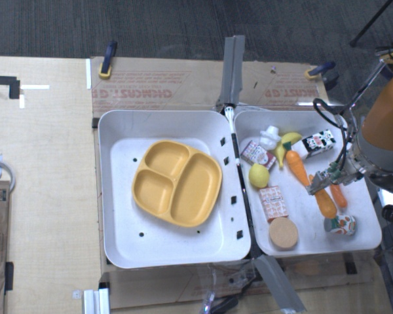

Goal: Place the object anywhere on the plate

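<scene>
The left bin (114, 241) has open floor around the yellow plate (177, 182); the right bin (370, 231) is crowded with close-packed items.

plate (177, 182): yellow, three compartments, flat in left bin (111, 195); tilted slightly; nothing on it

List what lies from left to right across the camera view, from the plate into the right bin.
Yellow plate → lemon → round biscuit → long carrot → end effector → small printed cup.
</scene>
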Motion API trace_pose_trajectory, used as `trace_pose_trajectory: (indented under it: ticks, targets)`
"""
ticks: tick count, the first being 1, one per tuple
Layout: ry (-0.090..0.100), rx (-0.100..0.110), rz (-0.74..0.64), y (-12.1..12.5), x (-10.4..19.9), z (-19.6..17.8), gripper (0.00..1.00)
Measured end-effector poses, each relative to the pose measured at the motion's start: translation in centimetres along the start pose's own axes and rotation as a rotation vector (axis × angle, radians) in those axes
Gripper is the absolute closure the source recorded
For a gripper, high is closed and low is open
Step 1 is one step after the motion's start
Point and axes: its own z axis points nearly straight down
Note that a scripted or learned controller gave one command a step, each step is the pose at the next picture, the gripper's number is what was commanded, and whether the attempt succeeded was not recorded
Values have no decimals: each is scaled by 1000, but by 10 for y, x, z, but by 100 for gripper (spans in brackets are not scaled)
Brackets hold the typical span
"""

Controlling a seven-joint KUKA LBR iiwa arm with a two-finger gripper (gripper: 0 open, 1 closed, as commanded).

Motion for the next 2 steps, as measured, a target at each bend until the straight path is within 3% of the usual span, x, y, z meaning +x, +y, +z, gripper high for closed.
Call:
trace_pose_trajectory:
  ticks: [1, 2]
  targets:
    - [1, 2, -204, 53, 82, -26, 100]
    - [1, 4, -93, 123, 146, 11, 100]
